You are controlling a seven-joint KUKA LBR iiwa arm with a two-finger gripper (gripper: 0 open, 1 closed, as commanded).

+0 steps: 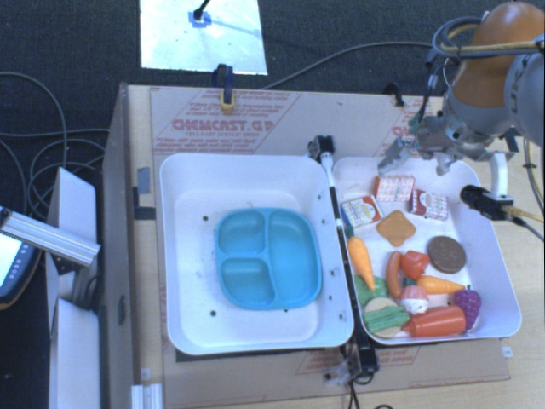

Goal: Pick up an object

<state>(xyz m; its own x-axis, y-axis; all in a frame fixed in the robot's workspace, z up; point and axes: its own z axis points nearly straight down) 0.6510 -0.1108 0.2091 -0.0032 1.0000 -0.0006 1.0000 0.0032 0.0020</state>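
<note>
**K:** While the grey arm with the orange band [498, 37] hangs over the far edge of the right shallow white plastic bin [502, 267], where's the hand?

**M:** Hand [419, 147] sits above the bin's far rim. Whether it's open or closed, I cannot tell from this angle; nothing visible in it.

**K:** Nearest pick?

**M:** Small red-and-white printed carton [394, 187], lying flat just toward the camera from the hand. Its long axis runs roughly across the bin. A second similar carton [430, 204] sits just beside it, so a crowded grasp is my worry.

**K:** Rest of the pile?

**M:** Smooth toy food, probably plastic: tan square cracker [396, 227], brown round disc [446, 254], orange tapered carrot [362, 262], purple grape bunch [467, 301]. All further toward the near edge.

**K:** Left bin?

**M:** Left white bin [192, 254] holds a light blue divided tray [267, 258], well apart from the hand. Cardboard-covered worktop [255, 122] underneath.
</note>
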